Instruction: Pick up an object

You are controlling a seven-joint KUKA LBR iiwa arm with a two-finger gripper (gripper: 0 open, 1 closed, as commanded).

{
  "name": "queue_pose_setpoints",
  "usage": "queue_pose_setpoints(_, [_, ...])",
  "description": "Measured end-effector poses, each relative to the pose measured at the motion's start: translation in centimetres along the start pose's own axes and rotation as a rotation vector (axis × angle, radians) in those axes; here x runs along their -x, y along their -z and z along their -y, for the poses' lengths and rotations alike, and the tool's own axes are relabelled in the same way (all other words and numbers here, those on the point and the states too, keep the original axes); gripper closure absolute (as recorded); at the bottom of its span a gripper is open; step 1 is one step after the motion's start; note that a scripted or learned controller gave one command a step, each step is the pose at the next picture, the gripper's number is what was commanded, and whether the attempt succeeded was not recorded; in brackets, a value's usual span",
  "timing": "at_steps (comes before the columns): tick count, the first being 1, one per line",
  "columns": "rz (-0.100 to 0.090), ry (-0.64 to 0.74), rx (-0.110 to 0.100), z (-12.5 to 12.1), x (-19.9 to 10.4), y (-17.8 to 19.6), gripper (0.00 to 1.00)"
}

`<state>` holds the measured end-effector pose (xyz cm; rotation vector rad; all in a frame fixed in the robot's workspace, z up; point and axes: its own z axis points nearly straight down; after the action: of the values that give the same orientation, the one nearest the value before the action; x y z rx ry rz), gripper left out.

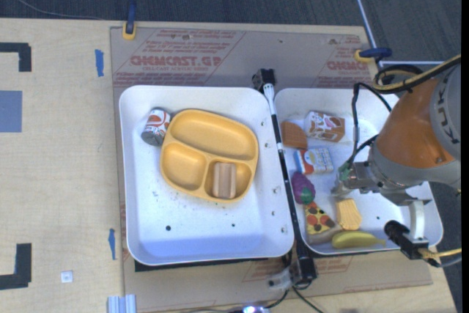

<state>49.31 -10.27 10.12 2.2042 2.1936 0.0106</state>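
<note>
- The arm hangs over the right bin, its wrist low near the bin's middle. The gripper is mostly hidden under the wrist, so I cannot tell whether the jaws are open or closed, and nothing shows between them.
- The likeliest target is a judgement: the cracker, a small yellow block just at 6 o'clock from the gripper.
- The cracker lies flat in the bin's lower half. Its long axis runs roughly 12 to 6 o'clock, tipped slightly toward 1 o'clock.
- Risk: crowding. The pizza slice lies just at 9 o'clock from the cracker, and the banana just at 6 o'clock. A descent slightly off could catch two things or push them together.
- Risk: the cracker looks thin and flat, so the jaws may close above it or slide over the top and come up with nothing.
- Risk: jaws set along the long axis, not across it, may be too narrow to span it.
- Risk: the purple toy, at 9 o'clock from the gripper, could be knocked by a sideways move.
- The left bin holds a yellow tray and a can, well apart from the arm.
</note>
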Motion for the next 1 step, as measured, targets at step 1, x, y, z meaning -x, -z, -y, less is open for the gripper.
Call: queue_pose_setpoints(1, [-0.02, 0.007, -0.026, -0.06, -12.21, 8.58, 1.0])
